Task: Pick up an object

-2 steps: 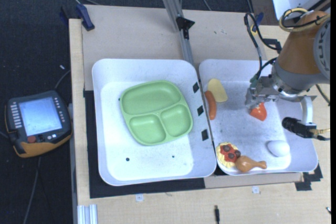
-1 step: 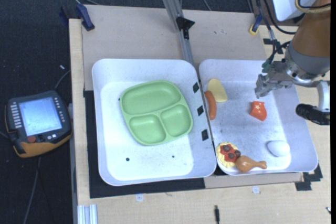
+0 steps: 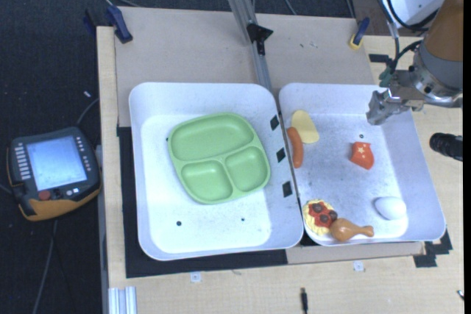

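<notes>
The gripper [image 3: 379, 110] hangs over the far edge of the right bin [image 3: 419, 158], above and just right of the small red piece [image 3: 361, 155], which looks like the handiest thing to pick because it lies alone on bare floor. Whether the gripper is ready to close on anything I cannot tell from this slant. The sausage [image 3: 296, 146] and yellow piece [image 3: 305, 126] crowd the left wall, and the white egg [image 3: 389, 208], drumstick [image 3: 350, 230] and pizza slice [image 3: 319, 213] lie near the front, while the green tray [image 3: 218, 157] sits in the left bin [image 3: 158, 232].
</notes>
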Available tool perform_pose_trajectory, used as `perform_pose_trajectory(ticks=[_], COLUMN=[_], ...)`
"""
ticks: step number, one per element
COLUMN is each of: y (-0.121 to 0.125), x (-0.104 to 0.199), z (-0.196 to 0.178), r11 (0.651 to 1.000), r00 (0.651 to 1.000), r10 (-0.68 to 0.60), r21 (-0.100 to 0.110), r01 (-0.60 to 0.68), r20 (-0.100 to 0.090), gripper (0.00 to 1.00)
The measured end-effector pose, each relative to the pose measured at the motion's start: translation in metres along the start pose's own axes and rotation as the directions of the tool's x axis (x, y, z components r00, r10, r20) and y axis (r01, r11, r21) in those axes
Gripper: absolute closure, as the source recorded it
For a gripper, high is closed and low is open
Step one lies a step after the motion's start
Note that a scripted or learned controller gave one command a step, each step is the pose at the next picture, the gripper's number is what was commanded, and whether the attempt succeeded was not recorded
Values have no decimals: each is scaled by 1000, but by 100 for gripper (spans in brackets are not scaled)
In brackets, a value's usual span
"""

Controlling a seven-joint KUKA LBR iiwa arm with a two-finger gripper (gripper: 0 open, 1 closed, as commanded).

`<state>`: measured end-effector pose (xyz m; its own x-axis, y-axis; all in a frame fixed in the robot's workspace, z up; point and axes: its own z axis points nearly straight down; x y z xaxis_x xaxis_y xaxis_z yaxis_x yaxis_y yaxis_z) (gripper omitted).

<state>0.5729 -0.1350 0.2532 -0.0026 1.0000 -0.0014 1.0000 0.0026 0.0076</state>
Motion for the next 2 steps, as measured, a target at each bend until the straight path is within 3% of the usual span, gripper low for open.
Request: perform_pose_trajectory(ticks=[1,2], y=[1,0], x=[0,55], z=[-17,-21], r11=[1000,1000], r00=[1000,1000], r10=[1,-4], r21=[3,7], r01=[-1,4], r20=[-1,-4], gripper=[100,100])
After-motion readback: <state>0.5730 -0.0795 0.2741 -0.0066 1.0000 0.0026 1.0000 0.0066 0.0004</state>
